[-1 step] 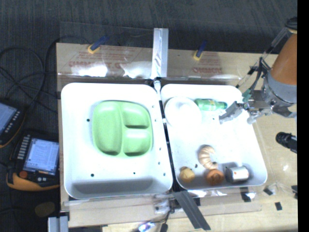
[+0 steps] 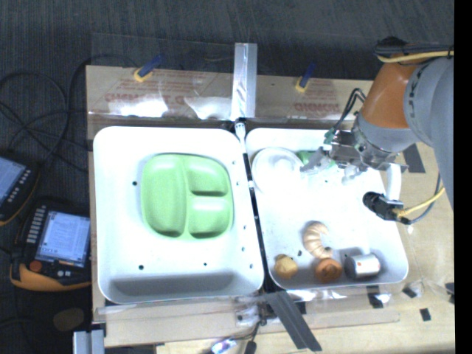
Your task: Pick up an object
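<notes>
Grey arm, orange wrist band, yellow cable.

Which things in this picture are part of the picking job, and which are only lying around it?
Part of the job:
- hand, over the right bin
- croissant-like piece
- two small brown pieces
- small metal can
- white round item
- small green item

Lying about:
- green divided plate in the left bin
- handheld screens beside the bench
</notes>
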You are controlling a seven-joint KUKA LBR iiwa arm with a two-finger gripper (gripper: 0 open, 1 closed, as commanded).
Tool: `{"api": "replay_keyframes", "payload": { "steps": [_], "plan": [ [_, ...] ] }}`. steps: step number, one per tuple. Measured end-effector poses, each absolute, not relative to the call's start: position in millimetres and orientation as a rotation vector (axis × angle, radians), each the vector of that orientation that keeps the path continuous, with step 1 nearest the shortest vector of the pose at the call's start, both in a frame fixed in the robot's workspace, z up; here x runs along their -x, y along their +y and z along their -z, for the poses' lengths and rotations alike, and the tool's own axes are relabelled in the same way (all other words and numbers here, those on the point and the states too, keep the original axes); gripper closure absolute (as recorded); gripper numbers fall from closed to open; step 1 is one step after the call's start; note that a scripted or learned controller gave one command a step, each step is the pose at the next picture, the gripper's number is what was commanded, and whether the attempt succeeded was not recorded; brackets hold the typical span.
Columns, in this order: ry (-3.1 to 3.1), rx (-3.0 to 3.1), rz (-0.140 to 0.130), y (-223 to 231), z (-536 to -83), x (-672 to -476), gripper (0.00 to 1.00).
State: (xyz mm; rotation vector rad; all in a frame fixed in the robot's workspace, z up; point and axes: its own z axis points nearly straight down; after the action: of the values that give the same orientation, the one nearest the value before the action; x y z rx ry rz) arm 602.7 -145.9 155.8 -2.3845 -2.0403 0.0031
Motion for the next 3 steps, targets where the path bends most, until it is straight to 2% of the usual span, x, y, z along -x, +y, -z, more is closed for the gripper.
{"api": "replay_keyframes", "payload": {
  "steps": [1, 2, 3],
  "plan": [
    [-2.176, 2.267, -0.006, -146, -158, -668.4, 0.00],
    [-2.503, 1.902, -0.005, -213, -131, -668.2, 0.00],
    [-2.631, 1.692, -0.009, -207, -91, -668.2, 0.00]
  ]
}}
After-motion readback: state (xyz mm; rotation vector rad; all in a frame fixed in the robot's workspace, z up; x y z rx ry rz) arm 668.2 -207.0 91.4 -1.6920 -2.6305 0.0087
